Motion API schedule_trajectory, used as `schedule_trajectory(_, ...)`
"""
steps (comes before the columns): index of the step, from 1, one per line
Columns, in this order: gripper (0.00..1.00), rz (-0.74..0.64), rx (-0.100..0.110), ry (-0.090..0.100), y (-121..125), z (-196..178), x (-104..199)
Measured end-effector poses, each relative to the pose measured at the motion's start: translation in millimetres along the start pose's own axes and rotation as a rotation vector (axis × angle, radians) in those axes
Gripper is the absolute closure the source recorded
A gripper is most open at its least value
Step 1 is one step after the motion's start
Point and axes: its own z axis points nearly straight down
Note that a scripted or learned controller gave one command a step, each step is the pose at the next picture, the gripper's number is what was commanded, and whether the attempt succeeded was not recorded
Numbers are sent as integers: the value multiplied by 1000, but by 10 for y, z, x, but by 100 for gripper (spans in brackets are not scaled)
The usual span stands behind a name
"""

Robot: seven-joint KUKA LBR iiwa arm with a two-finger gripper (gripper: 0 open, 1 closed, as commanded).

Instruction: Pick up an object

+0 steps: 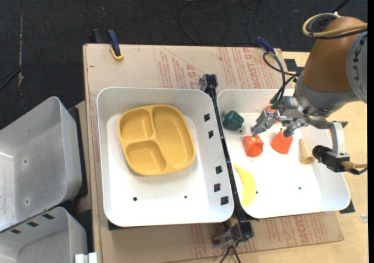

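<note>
The gripper [276, 123], fingers apart and empty, hangs between two orange pieces; the left one [253, 146] lies nearer.

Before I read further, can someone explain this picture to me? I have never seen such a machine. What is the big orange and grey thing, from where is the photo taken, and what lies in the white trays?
The photo comes from one camera fixed above a bench, looking down at a slant. The big orange and grey thing on the right is a robot arm. At its end is a pincer with two fingers for grasping things. It hangs over the right bin, above two orange-red pieces. I see nothing held between its fingers, and I cannot tell whether they are open.

Two shallow white bins sit side by side. The left bin holds a yellow divided plate. The right bin holds a dark green piece, two orange-red pieces, a yellow banana and a small tan piece.
</note>
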Motion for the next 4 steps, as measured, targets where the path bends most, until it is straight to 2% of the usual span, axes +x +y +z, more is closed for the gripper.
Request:
schedule_trajectory(1,0,-2,-15,-2,27,-78,1)
schedule_trajectory(4,0,1,-11,-1,48,1198,83)
